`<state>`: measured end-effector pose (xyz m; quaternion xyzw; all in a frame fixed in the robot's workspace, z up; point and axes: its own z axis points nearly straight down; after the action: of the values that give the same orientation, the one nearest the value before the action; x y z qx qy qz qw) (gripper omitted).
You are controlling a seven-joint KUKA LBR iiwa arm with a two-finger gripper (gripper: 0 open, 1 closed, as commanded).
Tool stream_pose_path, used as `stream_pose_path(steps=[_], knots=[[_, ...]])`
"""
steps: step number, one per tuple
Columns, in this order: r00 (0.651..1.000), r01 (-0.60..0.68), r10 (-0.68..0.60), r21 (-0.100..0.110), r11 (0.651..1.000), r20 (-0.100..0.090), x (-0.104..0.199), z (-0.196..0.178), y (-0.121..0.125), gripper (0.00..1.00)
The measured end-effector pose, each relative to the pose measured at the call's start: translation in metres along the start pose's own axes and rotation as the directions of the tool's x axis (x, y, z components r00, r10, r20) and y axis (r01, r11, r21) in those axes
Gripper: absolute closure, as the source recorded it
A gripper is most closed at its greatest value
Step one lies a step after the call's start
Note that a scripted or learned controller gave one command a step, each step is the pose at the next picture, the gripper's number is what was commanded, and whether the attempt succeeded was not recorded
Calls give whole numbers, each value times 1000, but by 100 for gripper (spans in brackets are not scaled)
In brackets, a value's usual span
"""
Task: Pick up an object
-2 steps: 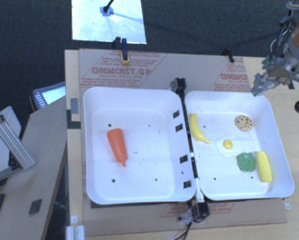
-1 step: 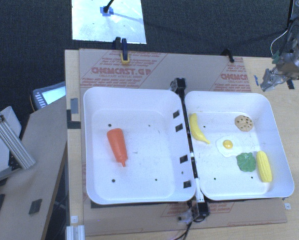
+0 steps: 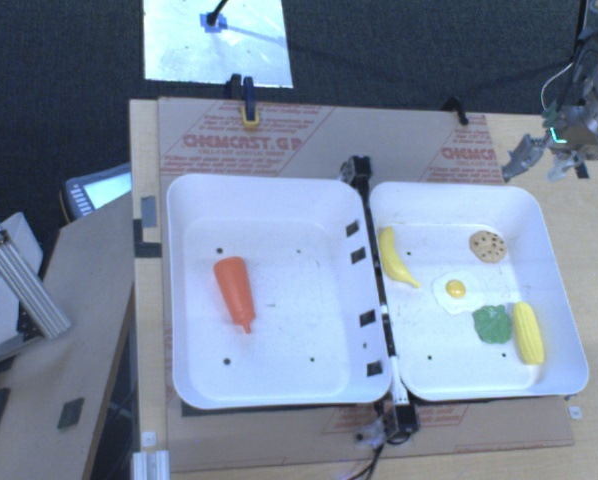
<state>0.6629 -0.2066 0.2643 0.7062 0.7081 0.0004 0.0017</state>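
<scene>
The gripper is up at the top right, above the bench and past the far edge of the right bin. Its two fingers are spread apart, and nothing is between them. It is well away from all the toys.

In the right bin, the banana lies near the left wall. It is yellow and a bit bent. Its long side runs from the far wall down toward the front, with the lower tip leaning to the right.

Just beside that tip is the fried egg, white with a yellow dot in the middle. The cookie is round and tan with dark spots, and it sits near the far right of the bin, a little apart from the egg. The green leafy thing touches the egg's lower right edge. The corn is yellow and lies right beside the green thing, close to the right wall. It points from far to near too.

The left bin has the carrot. It is orange, with its fat end toward the far wall and its thin end toward the front. It lies alone, well apart from the walls.

Black clips sit along the line where the two bins meet. Brown cardboard with red letters lies under the bins.
</scene>
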Motion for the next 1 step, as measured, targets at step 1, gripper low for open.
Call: stream_pose_path(steps=[1], knots=[[1000,-3,3,3,1000,-1,7,16,-23,0]])
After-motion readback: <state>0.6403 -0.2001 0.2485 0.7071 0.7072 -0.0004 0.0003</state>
